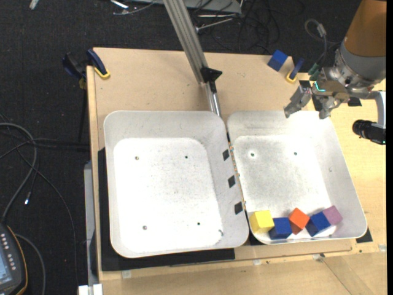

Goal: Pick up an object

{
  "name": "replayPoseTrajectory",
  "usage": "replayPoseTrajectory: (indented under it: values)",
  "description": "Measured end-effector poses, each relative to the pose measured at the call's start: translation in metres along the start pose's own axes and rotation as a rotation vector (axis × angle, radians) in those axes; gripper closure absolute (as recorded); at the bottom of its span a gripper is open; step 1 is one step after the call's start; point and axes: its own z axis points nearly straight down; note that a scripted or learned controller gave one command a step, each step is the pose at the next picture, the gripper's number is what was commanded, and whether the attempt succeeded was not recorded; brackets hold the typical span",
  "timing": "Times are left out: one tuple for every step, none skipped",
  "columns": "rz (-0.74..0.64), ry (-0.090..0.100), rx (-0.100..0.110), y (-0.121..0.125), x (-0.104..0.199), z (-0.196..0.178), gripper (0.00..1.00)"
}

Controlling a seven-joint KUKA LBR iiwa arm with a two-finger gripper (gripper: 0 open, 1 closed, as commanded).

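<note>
Your hand [310, 105] hangs with its fingers spread wide and nothing between them, above the right bin's [344, 165] far rim. The blocks, nearest the orange block [299, 219], cluster along that bin's near edge, well apart from the hand.

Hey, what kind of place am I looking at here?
Probably a robotics lab or test cell. A wooden bench bears two white bins, the right one holding small coloured blocks. A robot arm's end effector, fingers spread, hangs over that bin. Cables trail across the dark floor.
</note>
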Motion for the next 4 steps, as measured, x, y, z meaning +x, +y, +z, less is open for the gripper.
replayPoseTrajectory:
  values:
    - [-0.002, 0.0, -0.004, -0.076, 0.03, -0.048, 0.0]
    - [0.005, -0.001, 0.002, -0.075, 0.021, -0.025, 0.0]
    - [0.004, 0.001, 0.001, -0.1, 0.029, -0.03, 0.0]
    - [0.003, 0.0, 0.002, -0.129, 0.027, -0.022, 0.0]
